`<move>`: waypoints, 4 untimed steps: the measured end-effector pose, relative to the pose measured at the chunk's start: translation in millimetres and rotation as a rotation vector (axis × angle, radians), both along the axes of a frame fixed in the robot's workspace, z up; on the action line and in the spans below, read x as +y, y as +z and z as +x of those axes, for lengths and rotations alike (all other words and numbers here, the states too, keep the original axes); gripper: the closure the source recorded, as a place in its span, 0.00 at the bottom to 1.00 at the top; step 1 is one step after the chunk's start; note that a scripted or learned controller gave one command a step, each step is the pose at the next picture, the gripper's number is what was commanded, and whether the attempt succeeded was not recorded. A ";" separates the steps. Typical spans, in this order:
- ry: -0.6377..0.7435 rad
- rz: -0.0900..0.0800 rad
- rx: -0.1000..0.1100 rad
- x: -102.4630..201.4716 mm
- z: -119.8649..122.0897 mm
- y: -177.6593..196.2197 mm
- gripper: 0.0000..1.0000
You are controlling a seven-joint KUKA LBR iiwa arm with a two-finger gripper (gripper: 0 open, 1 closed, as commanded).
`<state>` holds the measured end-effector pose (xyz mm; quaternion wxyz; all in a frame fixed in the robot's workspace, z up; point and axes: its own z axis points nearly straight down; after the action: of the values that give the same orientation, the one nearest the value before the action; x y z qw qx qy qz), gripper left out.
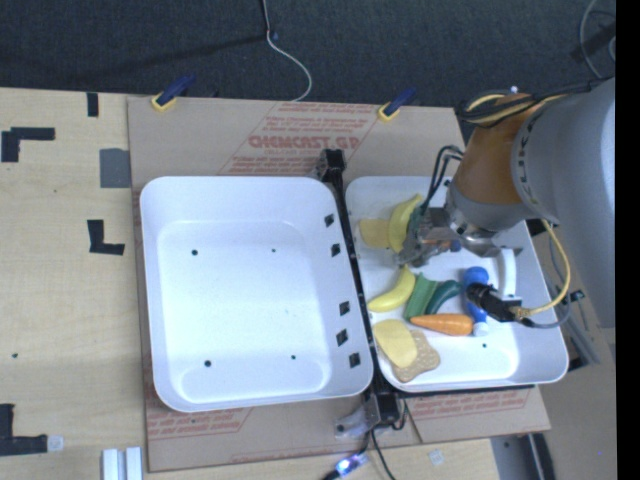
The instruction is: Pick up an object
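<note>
Bread slice [418,356] and pale yellow piece [392,340] lay at the near edge of the right bin [540,368]. Just beyond: orange carrot [443,323], green piece [432,294], yellow banana [393,293], blue object [475,280]. Farther back the gripper [420,248] sat low beside a yellow-green item [400,220]; its opening and any hold could not be told. Left bin [165,203] lay alongside on the bench [60,268].

even light, soft focus, faint shadows

Toy foods [420,308] in right bin [535,368], beside left bin [160,268].
</note>
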<state>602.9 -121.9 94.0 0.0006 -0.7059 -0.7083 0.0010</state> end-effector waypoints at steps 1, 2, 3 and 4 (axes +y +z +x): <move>0.008 0.004 -0.009 94.2 -10.1 96.3 1.00; 0.002 0.000 -0.014 110.1 69.3 168.1 1.00; 0.003 0.002 -0.017 149.2 66.8 292.5 1.00; 0.001 0.001 -0.021 162.4 65.0 452.1 1.00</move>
<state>667.9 40.5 546.1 -0.0063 -0.7057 -0.7085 -0.0068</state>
